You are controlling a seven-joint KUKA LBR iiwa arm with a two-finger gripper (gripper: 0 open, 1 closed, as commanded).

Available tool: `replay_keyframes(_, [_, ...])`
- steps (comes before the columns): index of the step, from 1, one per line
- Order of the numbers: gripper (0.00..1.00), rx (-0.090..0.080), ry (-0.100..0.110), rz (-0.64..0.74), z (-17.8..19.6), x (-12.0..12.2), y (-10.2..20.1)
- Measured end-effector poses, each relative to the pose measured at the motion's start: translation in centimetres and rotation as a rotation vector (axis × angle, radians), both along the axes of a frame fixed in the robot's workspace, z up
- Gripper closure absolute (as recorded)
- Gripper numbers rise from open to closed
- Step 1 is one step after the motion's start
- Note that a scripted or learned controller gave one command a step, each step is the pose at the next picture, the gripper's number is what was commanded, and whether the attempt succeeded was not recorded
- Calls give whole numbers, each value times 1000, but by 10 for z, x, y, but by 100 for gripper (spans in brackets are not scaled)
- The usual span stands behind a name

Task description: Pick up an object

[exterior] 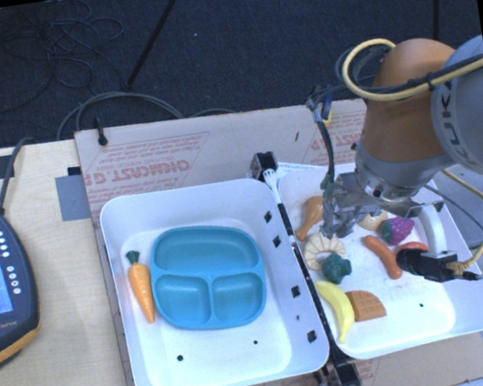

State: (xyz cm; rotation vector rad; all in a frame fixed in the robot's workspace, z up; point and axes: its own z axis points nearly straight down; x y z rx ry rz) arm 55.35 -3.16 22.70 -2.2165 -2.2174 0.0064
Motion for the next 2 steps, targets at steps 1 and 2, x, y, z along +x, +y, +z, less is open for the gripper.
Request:
replay_keyframes(1, [100, 0, -10, 4, 68, -20, 41])
replay_keyframes(2, [100, 0, -12, 2, 137, -34, 60])
